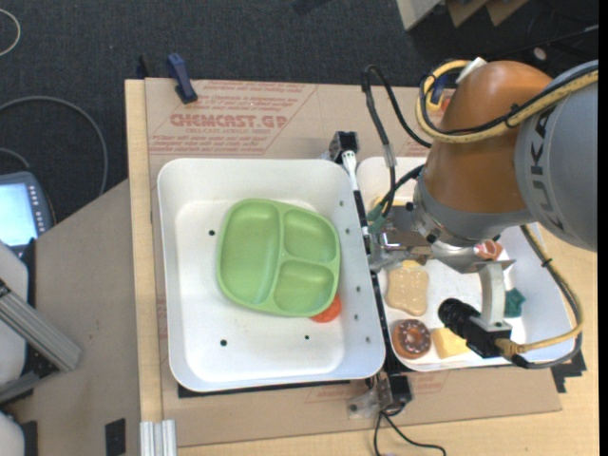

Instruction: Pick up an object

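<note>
Objects, left to right: plate (278,256) centre-left in left bin (180,283), red bit (326,313) at its lower-right edge. Toast (410,291), donut (412,335), cheese (451,343) lower right in right bin (560,335). Gripper (388,242) sits just above the toast; opening cannot be told. Likely step: approach. Next: settle on the toast, close.

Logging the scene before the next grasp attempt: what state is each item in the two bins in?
green divided plate: right side up, flat in the left bin
orange piece: partly tucked under the plate's edge
bread slice: lying flat in the right bin
donut: lying flat, just below the bread
yellow block: beside the donut, partly hidden
arm: reaching over the right bin
</note>
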Robot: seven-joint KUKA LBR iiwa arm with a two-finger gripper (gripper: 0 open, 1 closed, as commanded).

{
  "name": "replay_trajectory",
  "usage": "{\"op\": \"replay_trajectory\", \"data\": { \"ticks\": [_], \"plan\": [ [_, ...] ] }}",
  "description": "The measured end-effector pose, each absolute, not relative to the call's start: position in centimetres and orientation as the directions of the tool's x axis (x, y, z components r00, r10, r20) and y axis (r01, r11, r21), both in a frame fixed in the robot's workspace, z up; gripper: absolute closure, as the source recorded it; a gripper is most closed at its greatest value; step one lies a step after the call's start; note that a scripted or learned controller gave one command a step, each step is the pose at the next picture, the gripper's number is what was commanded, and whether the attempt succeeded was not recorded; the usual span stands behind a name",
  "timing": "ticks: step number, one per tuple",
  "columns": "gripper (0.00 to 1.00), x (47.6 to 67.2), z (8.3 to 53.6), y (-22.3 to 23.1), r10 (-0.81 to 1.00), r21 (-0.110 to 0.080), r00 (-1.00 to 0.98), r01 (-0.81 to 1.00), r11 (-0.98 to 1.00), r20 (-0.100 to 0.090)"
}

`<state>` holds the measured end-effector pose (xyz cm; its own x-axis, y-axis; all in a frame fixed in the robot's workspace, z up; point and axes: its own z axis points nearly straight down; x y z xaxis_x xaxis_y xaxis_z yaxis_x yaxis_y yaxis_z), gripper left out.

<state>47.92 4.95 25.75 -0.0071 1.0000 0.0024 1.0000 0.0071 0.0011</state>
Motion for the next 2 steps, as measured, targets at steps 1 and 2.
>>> {"op": "replay_trajectory", "data": {
  "ticks": [1,2],
  "plan": [
    [1.00,48.1,42.5,11.0,1.000,0.019,-0.009,1.000,0.009,0.007],
    [1.00,53.7,35.1,5.4,1.000,-0.007,0.006,1.000,-0.006,-0.004]
  ]
}}
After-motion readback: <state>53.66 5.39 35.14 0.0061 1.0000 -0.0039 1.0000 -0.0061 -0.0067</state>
